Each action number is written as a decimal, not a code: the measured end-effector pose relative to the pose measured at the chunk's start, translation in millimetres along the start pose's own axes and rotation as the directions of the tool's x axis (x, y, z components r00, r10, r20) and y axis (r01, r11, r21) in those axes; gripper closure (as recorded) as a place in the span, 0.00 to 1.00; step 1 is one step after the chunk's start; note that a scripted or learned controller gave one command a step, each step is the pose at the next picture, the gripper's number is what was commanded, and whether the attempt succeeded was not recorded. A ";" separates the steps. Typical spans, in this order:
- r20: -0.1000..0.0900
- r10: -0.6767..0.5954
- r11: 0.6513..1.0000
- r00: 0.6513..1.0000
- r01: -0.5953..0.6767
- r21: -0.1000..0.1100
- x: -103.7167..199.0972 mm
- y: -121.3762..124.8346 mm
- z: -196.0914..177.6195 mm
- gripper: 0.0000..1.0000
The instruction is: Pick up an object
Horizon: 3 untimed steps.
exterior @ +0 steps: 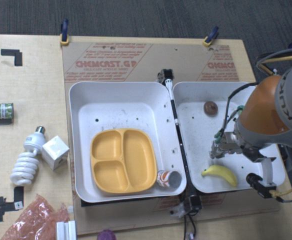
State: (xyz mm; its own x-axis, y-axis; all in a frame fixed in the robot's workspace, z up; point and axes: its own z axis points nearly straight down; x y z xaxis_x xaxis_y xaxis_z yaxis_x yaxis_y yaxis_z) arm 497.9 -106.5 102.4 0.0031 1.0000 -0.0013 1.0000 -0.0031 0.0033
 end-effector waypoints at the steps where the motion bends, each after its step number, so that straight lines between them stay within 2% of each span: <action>1: 0.000 -0.005 1.000 1.000 0.005 0.002 11.6 45.1 -42.6 1.00; 2: 0.000 -0.005 1.000 1.000 0.005 0.002 11.6 45.1 -42.5 0.00; 3: 0.000 -0.004 1.000 1.000 0.004 0.003 -11.4 69.7 10.2 0.00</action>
